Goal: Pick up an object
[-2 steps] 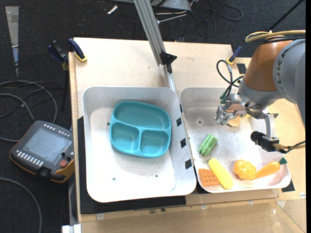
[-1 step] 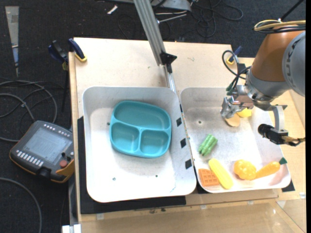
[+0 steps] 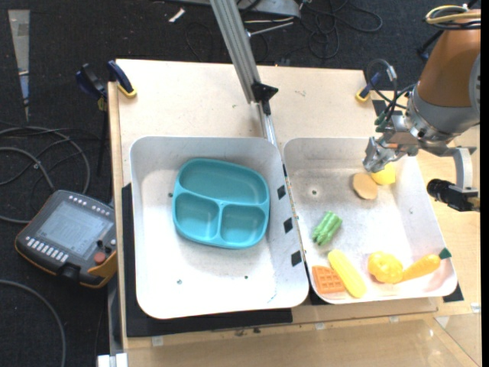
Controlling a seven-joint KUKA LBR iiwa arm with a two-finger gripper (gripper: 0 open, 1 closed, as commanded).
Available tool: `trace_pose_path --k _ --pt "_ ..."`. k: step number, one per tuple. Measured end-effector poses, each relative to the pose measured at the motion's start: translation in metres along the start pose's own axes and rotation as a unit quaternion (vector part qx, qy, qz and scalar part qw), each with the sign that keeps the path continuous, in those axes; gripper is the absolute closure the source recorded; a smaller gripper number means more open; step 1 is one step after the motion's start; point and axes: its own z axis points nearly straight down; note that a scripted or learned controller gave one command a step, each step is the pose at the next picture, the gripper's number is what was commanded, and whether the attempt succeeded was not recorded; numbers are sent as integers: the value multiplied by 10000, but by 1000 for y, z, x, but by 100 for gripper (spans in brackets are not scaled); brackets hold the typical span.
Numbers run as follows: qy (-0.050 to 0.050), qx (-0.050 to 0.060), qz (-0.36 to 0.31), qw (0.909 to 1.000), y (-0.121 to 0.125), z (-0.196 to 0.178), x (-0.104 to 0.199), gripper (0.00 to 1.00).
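Over the right bin [image 3: 428, 205], the gripper [image 3: 378, 161] hangs just above a yellow piece [image 3: 384, 176]; its jaw state cannot be told.

We see our arm [image 3: 451, 67] reach in from the right, its orange band uppermost. Our hand [image 3: 378, 157] points down and leftward.

Two bins [image 3: 153, 281], one tray [image 3: 221, 203], seven toy foods [image 3: 327, 227].
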Motion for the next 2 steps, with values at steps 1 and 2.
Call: trace_pose_path --k 1,2 --pt "-1 -8 -11 10000 0 -64 -2 100" --pt "21 41 -35 10000 -4 -61 51 100"
